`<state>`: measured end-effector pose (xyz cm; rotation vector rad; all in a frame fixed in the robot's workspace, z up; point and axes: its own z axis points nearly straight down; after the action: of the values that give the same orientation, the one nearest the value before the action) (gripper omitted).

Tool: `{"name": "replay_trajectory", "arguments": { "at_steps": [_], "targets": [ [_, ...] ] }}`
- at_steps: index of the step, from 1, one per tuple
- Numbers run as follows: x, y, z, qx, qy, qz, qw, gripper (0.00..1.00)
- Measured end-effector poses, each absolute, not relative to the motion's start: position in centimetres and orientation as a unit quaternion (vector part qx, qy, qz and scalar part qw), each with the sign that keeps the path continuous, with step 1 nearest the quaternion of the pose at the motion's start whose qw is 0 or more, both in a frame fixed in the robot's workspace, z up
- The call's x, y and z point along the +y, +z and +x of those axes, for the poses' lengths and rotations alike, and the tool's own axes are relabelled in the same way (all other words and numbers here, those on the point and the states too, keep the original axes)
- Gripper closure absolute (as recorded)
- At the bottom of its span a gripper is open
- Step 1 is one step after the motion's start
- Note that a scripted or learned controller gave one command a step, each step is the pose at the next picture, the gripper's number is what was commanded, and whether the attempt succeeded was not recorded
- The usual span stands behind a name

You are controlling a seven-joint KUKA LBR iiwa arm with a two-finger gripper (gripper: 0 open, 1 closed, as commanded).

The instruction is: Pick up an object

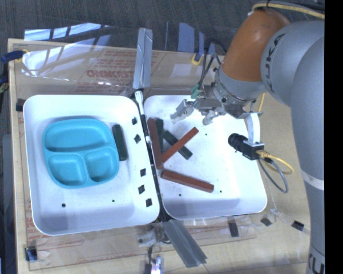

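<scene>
The arm's jaws hang over the far part of the right bin, fingers spread and grasping nothing. Below them lie brown sticks — one slanted, one flat nearer the front, one along the left wall. A dark block lies under the slanted stick. The left bin holds a blue divided tray — a dark bar just beside it.

Blue tray, brown sticks, white bins.
</scene>
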<state>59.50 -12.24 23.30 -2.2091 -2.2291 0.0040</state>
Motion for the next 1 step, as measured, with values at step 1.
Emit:
{"name": "replay_trajectory", "arguments": {
  "at_steps": [1],
  "targets": [
    [-14.33, 10.84, 60.44, -0.706, -0.0023, -0.708, -0.005, 0.0]
  ]
}}
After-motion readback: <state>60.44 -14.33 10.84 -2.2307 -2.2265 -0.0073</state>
